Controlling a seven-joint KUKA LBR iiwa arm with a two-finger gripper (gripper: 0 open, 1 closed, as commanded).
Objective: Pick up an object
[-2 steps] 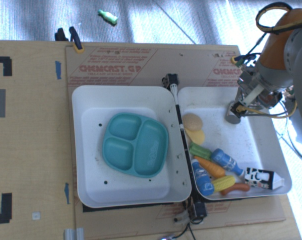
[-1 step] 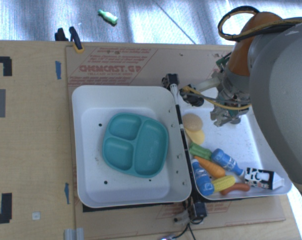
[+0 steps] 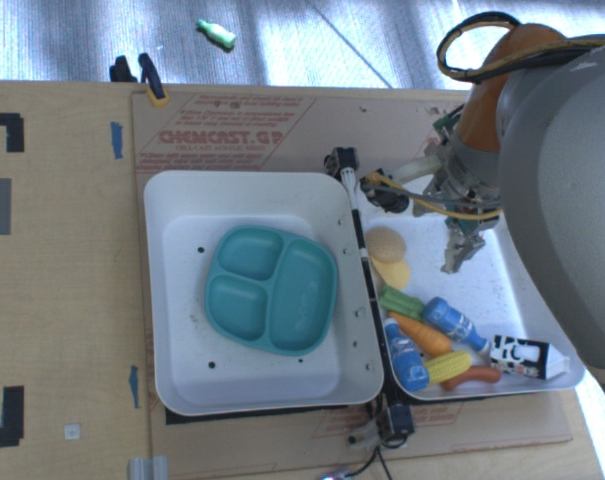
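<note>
The grey arm (image 3: 557, 168) with its orange band reaches in from the right and hangs over the right bin (image 3: 512, 268). Its jaws (image 3: 460, 253) point down above the bin's bare upper floor, and nothing sits between them; they look close together, though from here I cannot tell for certain whether they are pressed shut or slightly parted.

The things to be picked lie in the lower left part of that bin. A pale tan round piece (image 3: 386, 243) rests against the bin's left wall, with a yellow piece (image 3: 394, 273) just below it. Further down are a green piece (image 3: 402, 302), an orange carrot-like piece (image 3: 422, 333), a blue bottle (image 3: 450, 320), another blue item (image 3: 407, 360), a yellow corn cob (image 3: 447, 367) and a black-and-white tube (image 3: 522, 356) near the lower right rim. They crowd together, several touching.

The left bin (image 3: 172, 268) holds a teal divided plate (image 3: 272, 290), lying flat near its middle. Both bins sit on the brown bench (image 3: 62, 268).
</note>
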